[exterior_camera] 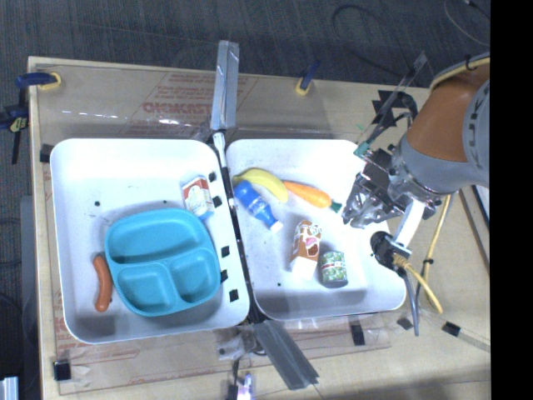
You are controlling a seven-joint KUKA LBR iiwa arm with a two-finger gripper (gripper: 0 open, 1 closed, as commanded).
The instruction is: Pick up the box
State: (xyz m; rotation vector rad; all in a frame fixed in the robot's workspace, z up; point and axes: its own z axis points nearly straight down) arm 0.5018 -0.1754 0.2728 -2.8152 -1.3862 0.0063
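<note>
A small orange-and-white box (306, 242) stands in the right bin (350, 298), near its middle. A second small box, red and white (196, 196), leans at the right edge of the left bin (71, 165), just above the blue plate. My gripper (361, 210) hangs over the right bin's right side, about a box length to the upper right of the orange-and-white box. It touches neither box and nothing shows in its grasp.
The right bin also holds a banana (262, 181), a carrot (306, 193), a blue bottle (254, 204) and a green can (333, 268) beside the box. In the left bin lie a blue divided plate (162, 261) and a sausage (102, 282).
</note>
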